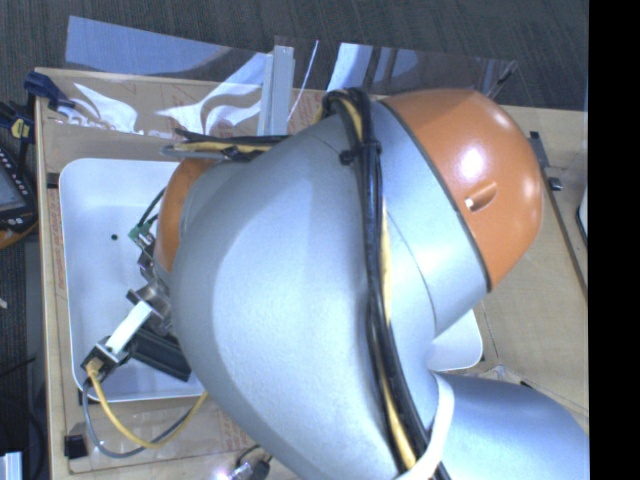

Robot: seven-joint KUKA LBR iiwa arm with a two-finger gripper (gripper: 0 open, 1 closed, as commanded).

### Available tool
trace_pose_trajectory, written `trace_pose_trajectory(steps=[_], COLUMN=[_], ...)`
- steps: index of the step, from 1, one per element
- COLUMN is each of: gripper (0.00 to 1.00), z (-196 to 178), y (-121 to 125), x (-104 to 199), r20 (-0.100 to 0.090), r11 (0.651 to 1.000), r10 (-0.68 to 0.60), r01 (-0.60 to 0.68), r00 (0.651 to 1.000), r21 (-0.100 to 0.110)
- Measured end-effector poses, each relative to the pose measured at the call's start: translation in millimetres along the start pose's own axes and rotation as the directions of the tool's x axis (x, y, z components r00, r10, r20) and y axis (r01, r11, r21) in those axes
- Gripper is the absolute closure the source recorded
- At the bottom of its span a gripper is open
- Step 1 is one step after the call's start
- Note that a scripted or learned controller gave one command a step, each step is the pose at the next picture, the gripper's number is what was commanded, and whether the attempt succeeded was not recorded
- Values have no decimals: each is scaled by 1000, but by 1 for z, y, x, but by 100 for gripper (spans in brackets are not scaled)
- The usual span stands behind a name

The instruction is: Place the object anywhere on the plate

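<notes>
Arm: bent low across both bins, grey bulk and orange band hiding most of the bench; probably reaching down into the left bin.
Cable: black and yellow, strapped along the arm's back.
Gripper: buried under the arm at the left bin; cannot tell whether released, clenched or grasping anything.
Wrist hardware: white and black fittings with a yellow wire looping over the bin's near edge.
Object: hidden; cannot tell where.
Plate: cannot make out; a white curved edge peeks out right of the arm, possibly bin or plate.
Left bin: shallow, white, floor bare where visible.
Bench: pale wood, clear panels at the back.
Room: dark carpet beyond.
</notes>
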State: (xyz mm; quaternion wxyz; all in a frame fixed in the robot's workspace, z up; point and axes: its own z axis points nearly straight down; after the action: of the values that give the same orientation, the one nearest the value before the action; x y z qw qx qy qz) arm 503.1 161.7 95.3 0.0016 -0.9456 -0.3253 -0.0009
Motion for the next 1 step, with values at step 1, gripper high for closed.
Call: trace_pose_trajectory(steps=[1], gripper=[100], z=[-96], y=[102], x=[-74], r20=[4], r11=[979], r10=[-202], r01=[202], r00=[979], r21=[3])
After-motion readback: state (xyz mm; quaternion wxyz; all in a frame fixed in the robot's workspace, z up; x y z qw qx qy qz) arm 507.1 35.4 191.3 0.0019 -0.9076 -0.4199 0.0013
